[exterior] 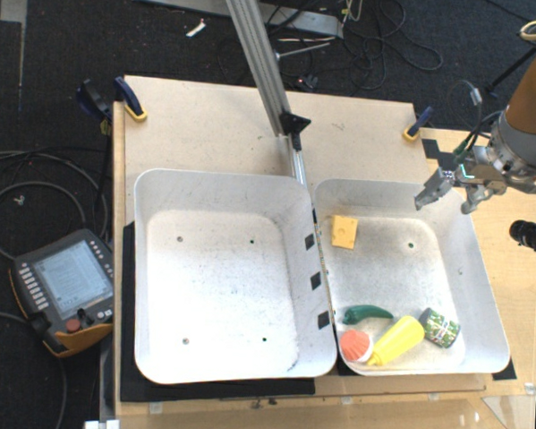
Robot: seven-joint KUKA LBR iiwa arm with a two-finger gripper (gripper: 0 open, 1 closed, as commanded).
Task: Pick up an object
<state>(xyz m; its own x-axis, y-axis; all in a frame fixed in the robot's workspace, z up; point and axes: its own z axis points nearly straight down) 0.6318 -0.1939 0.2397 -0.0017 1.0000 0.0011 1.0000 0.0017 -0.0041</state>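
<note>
At the near edge of the right bin [479, 292] we see a smooth yellow bottle-like obj [396, 340], a round red-orange piece [355, 346], a curved green item [368, 313] and a small green can [440, 328]. Further back, a holed yellow cheese wedge [344, 232]. Gripper [453, 194] hovers above the far rim, fingers spread, holding nothing.

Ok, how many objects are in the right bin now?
5: a yellow block near the bin's far left; green piece, red ball, yellow bottle and green can clustered along the near edge. Nothing looks hidden.
</note>
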